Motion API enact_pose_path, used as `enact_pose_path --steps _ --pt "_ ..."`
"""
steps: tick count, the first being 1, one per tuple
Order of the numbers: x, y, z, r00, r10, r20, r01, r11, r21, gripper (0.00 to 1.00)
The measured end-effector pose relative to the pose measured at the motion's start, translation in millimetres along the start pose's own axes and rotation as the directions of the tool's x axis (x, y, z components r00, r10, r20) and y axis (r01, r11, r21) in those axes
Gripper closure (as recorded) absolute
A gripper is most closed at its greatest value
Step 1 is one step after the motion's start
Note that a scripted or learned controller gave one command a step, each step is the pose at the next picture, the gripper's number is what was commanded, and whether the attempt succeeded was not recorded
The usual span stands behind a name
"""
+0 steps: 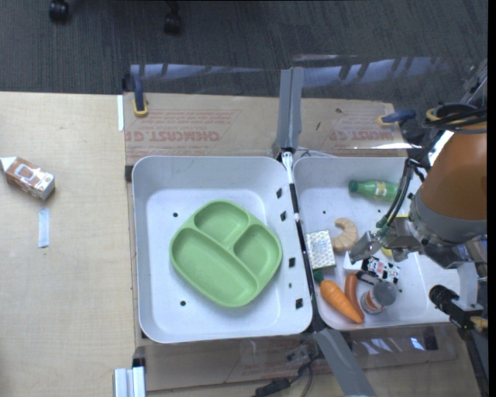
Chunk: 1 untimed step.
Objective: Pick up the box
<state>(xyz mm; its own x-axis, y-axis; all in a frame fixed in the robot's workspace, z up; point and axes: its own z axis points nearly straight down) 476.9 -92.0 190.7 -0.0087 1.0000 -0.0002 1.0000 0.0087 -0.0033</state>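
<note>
Robotics lab or test cell. Evidenced by industrial arm (457, 186) with trailing cables over wooden desk (62, 310), two white bins (147, 233) clamped side by side, cardboard sheeting (201, 128) behind, toy food props (341, 301), grey carpet (232, 39), chair castors (58, 10).

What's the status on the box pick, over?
Gripper low in right bin, fingers unclear. Box lying free by divider. Croissant and carrot crowd it.
</note>
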Motion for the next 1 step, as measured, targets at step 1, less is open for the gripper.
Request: enact_pose_path --steps 1 --pt "35.4 19.1 0.1 0.999 -0.042 0.001 0.042 0.999 -0.001 0.00"
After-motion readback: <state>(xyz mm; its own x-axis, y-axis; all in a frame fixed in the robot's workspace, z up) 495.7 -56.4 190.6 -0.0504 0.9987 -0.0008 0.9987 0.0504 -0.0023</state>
